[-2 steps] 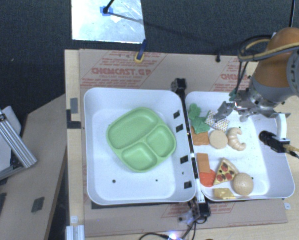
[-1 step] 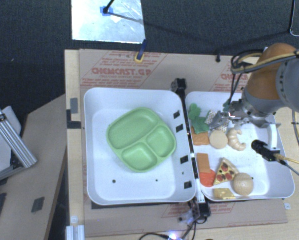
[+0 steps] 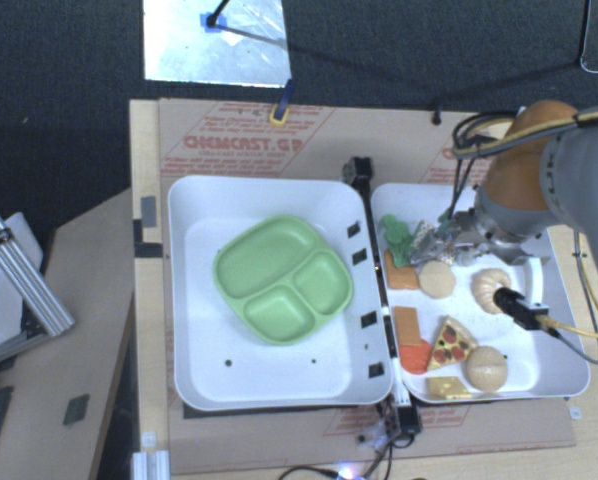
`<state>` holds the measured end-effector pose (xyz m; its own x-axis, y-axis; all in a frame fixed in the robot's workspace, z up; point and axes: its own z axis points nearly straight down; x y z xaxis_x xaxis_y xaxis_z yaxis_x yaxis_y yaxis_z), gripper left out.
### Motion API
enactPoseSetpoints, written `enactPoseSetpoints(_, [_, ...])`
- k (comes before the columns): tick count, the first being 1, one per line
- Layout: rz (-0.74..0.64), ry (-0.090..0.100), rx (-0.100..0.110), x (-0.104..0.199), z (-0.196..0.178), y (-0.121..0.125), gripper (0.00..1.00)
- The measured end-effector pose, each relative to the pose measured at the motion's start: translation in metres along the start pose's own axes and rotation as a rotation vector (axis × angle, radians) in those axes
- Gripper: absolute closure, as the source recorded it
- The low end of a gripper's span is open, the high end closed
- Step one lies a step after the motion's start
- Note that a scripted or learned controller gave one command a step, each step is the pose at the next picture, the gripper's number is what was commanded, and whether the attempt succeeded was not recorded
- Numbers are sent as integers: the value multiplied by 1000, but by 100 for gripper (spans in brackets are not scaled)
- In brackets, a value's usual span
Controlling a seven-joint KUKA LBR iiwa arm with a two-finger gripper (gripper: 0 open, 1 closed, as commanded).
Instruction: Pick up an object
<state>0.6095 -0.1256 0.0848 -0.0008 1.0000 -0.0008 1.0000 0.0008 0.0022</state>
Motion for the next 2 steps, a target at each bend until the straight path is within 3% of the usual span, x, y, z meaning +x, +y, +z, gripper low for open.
enactPoseSetpoints(1, [0,-1,-4,0,-12,1,100])
enactPoseSetpoints(2, [-3,0,-3,0,-56,4,100])
